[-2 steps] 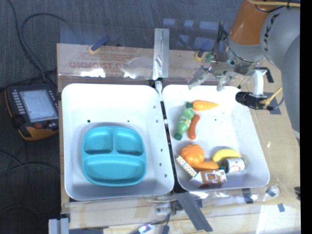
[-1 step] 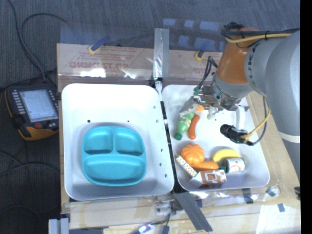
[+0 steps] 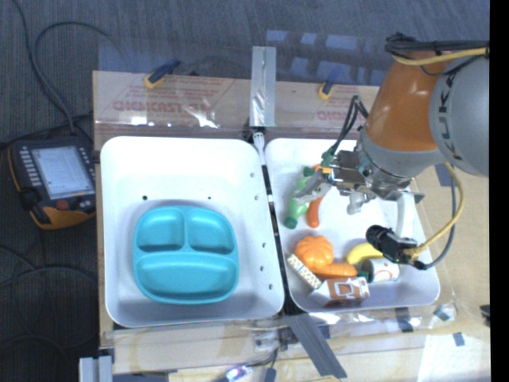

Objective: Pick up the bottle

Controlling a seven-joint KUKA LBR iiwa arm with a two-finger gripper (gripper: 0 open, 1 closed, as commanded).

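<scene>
Arm is reaching in from 3 o'clock, orange band sitting over the upper part of the right bin (image 3: 429, 293). Gripper (image 3: 362, 201) is hanging over the middle of that bin; fingers are blurred against the white floor, so I cannot tell whether the jaws are open or closed, and nothing is showing between them.

Bottle (image 3: 380, 273) is lying on its side near the bin's 5 o'clock corner, white body with a red cap, touching the yellow banana (image 3: 362, 253) at its 11 o'clock. It's sitting below the gripper, apart from it.

Other clutter in the right bin: orange pumpkin-shaped toy (image 3: 314, 251) at 8 o'clock of the gripper, carrot (image 3: 338, 270) just beside it, small brown box (image 3: 347, 290) at the front wall, green toy vegetable (image 3: 298, 207) and an orange-red piece (image 3: 315, 212) at the gripper's 9 o'clock.

Left bin (image 3: 127, 157) is holding a blue divided plate (image 3: 187, 253), right way up, three compartments. Teach pendant (image 3: 52, 177) is lying on the floor at far 9 o'clock.
</scene>
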